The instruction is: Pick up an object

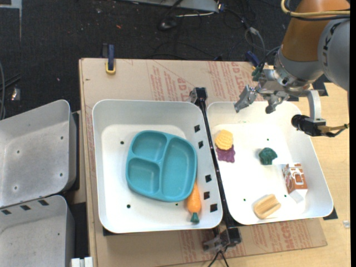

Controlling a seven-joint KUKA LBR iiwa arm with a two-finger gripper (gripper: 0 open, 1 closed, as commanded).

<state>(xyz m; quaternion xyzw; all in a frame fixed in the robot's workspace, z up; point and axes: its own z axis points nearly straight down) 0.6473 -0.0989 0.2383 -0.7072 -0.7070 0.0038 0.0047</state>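
The grey arm with its orange band reaches in above the far edge of the right-hand shallow white bin [320, 166], and its 2-finger gripper [257, 102] hangs over that bin's far left corner. The 2 dark fingers are spread apart with bare white floor showing between them; nothing sits in their grasp.

Taking the right-hand bin as the landmark, 5 loose objects lie on its floor. The yellow ridged corn-like toy [224, 138] rests near the left wall, about midway along it, touching the purple flat-leafed toy [226, 153] that lies just on its near side. The small dark green broccoli-like toy [267, 156] sits near the bin's centre, apart from the others. The small white and orange-brown carton [295, 178] lies by the right wall. The tan bread-shaped toy [266, 206] lies near the front edge. All 5 are well apart from the gripper.

Just left of that bin, touching it along the black centre divider, stands the left-hand shallow white bin [105, 115]. It holds a teal plastic plate with 3 compartments [162, 165] and an orange carrot toy with a green tip [193, 203] resting against the plate's near right edge.
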